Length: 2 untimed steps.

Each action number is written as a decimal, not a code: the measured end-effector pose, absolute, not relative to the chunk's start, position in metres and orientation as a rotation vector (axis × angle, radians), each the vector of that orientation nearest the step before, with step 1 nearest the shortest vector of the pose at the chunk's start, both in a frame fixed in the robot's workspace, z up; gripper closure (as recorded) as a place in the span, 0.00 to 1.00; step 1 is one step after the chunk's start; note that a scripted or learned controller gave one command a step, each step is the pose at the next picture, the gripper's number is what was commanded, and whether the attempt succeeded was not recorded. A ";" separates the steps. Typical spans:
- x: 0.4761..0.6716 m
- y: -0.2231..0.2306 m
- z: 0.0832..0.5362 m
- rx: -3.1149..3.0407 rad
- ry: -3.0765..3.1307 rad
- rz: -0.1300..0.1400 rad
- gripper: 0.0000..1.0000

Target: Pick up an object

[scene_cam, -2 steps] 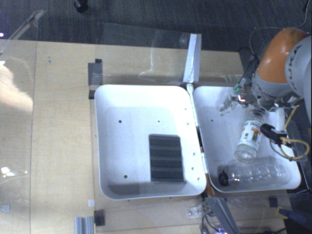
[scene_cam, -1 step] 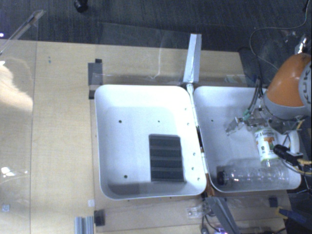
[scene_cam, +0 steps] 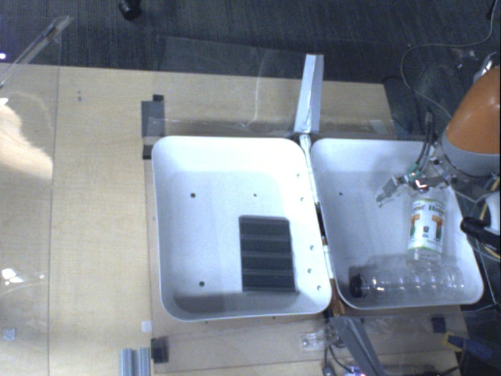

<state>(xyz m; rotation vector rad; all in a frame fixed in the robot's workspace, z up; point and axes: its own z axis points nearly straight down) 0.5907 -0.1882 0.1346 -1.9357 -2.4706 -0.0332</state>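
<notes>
A small clear bottle [scene_cam: 427, 227] with a white, orange and green label lies in the right bin [scene_cam: 344, 210], near its right wall. My gripper [scene_cam: 415, 185] hangs just beyond the bottle's far end, open, with one metal finger [scene_cam: 389, 189] splayed out to the left and nothing between its fingers. A larger clear plastic bottle [scene_cam: 411, 280] with a black cap [scene_cam: 356, 286] lies on its side along the right bin's near wall. A black ribbed block [scene_cam: 267, 253] rests flat in the left bin [scene_cam: 196, 178], toward its near right corner.
A thin wall [scene_cam: 313, 210] separates the two bins. The arm's orange band [scene_cam: 477, 120] and grey wrist stand over the right bin's far right corner. Cables [scene_cam: 477, 233] run along the right bin's outer edge. Bare wooden bench [scene_cam: 78, 210] lies to the left.
</notes>
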 end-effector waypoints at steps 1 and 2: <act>0.589 -0.186 0.120 -1.870 -2.519 -0.036 0.00; 0.576 -0.139 0.089 -1.755 -2.618 -0.012 0.00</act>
